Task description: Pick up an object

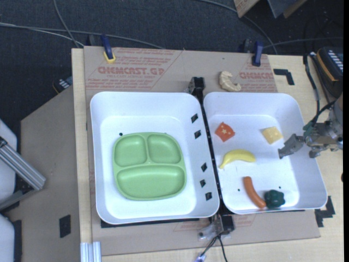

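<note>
While the jaws (pixel 299 144) hang apart with nothing between them over the right bin (pixel 305 119), the yellow block (pixel 271 135) is seen lying just beside them. It is judged light, stiff and small; its flat opposite sides should be taken. The curved banana (pixel 238 158) is judged more slippery.

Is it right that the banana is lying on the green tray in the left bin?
Not quite. The banana lies in the right bin, beside the hot dog and the red piece. The green tray is in the left bin, as the camera view shows.
</note>
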Robot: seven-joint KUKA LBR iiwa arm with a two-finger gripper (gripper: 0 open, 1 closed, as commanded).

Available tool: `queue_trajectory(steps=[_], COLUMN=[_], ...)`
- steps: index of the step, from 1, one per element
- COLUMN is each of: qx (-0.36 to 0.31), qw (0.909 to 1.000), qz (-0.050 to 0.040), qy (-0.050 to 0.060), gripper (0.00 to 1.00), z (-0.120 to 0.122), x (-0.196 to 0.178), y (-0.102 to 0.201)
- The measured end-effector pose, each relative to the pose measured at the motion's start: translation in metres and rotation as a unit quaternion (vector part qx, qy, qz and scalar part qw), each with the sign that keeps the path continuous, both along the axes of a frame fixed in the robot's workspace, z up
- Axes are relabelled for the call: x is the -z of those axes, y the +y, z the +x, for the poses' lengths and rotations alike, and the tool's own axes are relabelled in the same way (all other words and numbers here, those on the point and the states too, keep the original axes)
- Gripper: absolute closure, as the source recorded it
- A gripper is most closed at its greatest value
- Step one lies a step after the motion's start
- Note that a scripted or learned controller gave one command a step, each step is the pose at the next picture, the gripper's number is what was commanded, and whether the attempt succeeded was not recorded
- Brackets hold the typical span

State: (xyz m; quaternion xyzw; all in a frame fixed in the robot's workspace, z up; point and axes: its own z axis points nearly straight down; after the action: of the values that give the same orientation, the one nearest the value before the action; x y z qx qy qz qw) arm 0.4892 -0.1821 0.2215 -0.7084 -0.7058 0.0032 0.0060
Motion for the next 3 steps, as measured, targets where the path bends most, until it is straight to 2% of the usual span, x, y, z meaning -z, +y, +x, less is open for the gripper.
queue_trajectory(steps=[1, 3], qx=[-0.002, -0.002], qw=[1.0000, 1.0000], qz=[-0.0016, -0.0002], qy=[-0.006, -0.003], gripper=[0.00, 0.00], z=[0.003, 0.011], x=[-0.006, 0.087], y=[0.000, -0.007])
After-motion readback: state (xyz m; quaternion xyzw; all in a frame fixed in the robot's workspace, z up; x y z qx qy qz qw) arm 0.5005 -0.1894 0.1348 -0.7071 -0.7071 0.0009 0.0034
